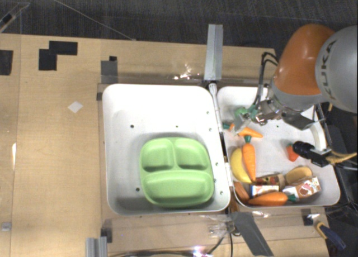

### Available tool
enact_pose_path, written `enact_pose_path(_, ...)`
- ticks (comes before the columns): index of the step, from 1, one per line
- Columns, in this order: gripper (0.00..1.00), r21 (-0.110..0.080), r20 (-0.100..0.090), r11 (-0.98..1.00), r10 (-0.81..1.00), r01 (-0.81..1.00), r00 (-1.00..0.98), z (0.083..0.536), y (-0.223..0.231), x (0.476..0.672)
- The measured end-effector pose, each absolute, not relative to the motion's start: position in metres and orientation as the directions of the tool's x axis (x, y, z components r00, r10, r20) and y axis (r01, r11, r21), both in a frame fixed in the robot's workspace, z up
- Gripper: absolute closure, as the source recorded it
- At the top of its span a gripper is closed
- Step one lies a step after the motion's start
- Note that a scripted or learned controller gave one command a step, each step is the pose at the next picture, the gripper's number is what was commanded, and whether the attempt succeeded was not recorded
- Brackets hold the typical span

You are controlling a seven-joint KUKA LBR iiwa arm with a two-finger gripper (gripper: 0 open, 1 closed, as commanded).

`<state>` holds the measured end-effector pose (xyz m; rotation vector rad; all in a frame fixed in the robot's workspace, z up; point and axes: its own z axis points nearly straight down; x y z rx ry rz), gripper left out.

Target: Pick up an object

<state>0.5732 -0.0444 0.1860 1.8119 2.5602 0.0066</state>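
The arm [313, 66] reaches in from the right and hangs over the back of the right bin [279, 138]. Its jaws sit low near the bin's back left corner, beside a small green piece [241, 113]; whether they are apart or together I cannot tell, as the wrist hides them. Just below lies a small orange piece [250, 133], then a carrot [249, 161] touching a banana [238, 165]. Along the front wall rest another orange vegetable [269, 198], a bread-like piece [299, 173] and a small printed packet [306, 188]. The left bin [120, 110] holds a green divided tray [177, 170] on the wooden surface [50, 155]
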Motion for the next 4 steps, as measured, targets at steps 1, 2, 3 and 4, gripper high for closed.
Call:
enact_pose_path(1,0.0,0.004,-0.002,0.321,0.947,0.947,-0.321,0.126,-0.093,0.585)
enact_pose_path(2,0.0,0.018,-0.005,0.241,0.97,0.97,-0.241,0.092,-0.111,0.549)
enact_pose_path(3,1.0,0.025,-0.004,0.246,0.969,0.969,-0.246,0.105,-0.108,0.552)
enact_pose_path(4,1.0,0.006,-0.001,0.18,0.984,0.984,-0.18,0.209,-0.044,0.54)
